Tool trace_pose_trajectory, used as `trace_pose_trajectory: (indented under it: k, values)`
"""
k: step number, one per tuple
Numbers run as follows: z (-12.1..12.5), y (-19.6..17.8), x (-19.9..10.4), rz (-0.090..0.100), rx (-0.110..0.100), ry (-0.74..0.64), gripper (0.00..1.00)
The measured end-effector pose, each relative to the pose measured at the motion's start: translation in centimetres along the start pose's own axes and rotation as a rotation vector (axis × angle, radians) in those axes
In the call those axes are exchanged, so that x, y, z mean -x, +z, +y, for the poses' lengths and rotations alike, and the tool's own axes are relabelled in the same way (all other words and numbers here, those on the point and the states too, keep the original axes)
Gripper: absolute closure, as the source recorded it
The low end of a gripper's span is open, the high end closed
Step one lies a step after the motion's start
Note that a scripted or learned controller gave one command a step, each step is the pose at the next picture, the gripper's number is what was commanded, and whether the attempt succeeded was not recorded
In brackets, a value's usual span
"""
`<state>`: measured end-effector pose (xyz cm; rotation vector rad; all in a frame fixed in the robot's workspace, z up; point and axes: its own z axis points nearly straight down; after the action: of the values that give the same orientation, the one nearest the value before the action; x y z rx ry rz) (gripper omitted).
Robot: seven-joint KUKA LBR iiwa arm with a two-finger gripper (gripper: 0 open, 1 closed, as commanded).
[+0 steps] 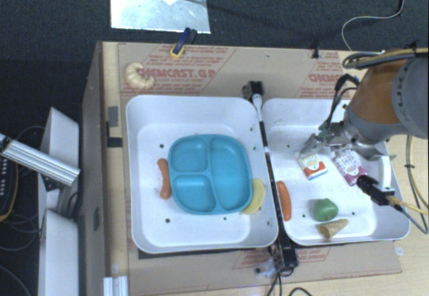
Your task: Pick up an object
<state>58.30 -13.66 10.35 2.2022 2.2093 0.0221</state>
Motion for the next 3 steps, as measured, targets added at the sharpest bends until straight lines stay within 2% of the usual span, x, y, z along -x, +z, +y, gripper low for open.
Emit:
trace_pose_trajectory:
  k: [1, 2, 3]
  values:
    - [-2.8, 1.9, -1.3, 0.006, -0.025, 0.002, 0.0]
    - [-1.9, 1.8, -0.9, 0.005, -0.024, 0.002, 0.0]
    - [-1.8, 0.8, -0.9, 0.006, -0.022, 0.001, 1.0]
